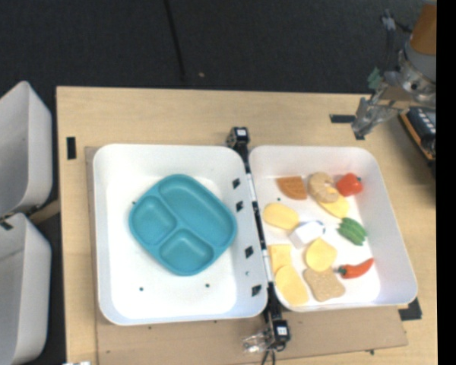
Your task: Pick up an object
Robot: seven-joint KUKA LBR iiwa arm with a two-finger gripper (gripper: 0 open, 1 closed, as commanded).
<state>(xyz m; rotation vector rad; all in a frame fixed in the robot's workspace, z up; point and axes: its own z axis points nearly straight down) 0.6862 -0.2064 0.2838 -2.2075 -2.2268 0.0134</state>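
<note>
The grey robot arm with its orange band [422,40] is cut off by the right edge, and its metal two-finger gripper [362,124] is too small and blurred to read. At the left, two white moulded plastic containers [15,204] run off the frame. In the right shallow white bin [391,204] the yellow, tan and orange toy food pieces [304,268] overlap — their kinds are unclear.

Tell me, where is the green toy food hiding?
The green toy food lies in the right bin, near its right wall, just below the red tomato and above the red chili.
</note>
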